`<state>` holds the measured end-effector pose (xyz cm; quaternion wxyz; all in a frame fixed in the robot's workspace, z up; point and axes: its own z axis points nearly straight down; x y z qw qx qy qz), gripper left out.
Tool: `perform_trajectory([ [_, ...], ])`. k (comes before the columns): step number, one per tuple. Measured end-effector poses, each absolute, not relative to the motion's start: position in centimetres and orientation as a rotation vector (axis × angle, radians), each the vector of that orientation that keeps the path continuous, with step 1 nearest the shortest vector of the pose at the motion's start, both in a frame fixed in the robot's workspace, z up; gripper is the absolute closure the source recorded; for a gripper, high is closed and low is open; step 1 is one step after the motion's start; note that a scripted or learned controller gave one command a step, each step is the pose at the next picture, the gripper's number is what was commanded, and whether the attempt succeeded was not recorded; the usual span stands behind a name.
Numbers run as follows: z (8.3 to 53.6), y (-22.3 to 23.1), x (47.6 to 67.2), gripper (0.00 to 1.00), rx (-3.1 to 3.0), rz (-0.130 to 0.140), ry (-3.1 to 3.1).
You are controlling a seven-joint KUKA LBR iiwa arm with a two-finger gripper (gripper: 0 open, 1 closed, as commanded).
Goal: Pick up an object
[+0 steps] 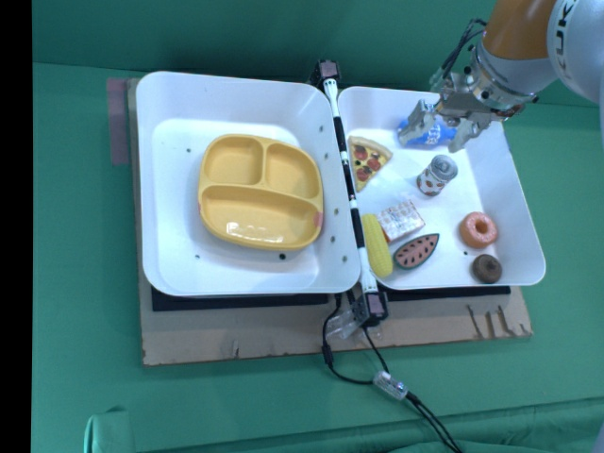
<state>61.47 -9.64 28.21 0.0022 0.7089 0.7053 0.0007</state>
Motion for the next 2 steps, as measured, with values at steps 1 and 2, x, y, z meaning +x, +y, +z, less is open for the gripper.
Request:
perform_trajectory([
  [1, 19.9, -11.5, 64.8, 0.00, 2.215, 0.016, 2.200],
  [2, 18.8, -10.9, 69.1, 0.00, 2.279, -0.065, 2.224],
])
